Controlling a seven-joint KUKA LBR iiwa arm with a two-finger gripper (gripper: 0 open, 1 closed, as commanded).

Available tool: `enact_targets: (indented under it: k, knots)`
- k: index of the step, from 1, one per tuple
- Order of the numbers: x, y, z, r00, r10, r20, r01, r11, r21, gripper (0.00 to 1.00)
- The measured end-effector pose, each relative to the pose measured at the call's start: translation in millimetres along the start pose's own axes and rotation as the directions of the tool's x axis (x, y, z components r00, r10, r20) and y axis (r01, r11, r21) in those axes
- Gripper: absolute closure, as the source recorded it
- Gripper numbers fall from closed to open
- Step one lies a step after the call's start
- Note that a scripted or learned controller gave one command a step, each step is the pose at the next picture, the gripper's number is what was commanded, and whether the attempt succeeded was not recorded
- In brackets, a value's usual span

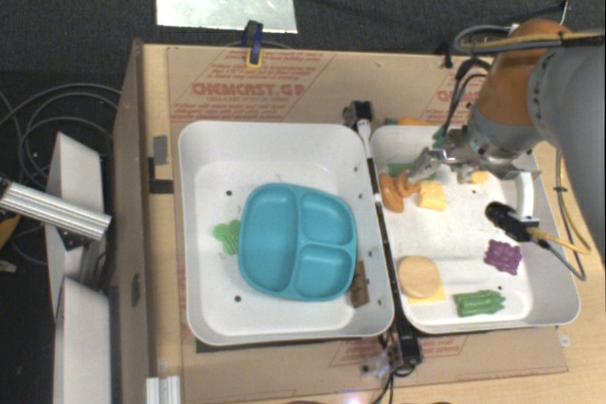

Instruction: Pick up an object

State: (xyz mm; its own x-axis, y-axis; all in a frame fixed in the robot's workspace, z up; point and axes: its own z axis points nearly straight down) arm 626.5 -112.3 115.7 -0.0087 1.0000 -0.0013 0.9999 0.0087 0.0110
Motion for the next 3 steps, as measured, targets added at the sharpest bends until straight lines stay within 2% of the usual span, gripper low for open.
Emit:
enact_targets:
  k: [1, 2, 3]
  knots:
    - [9.4, -10.9, 27.8, 1.0, 0.006, 0.003, -0.006, 1.0, 0.002, 0.0]
    - [-38.8, -91.3, -49.4, 1.0, 0.015, 0.001, -0.015, 1.0, 0.009, 0.0]
    - [-79.1, -123.6, 15.0, 1.0, 0.014, -0.001, -0.014, 1.0, 0.016, 0.0]
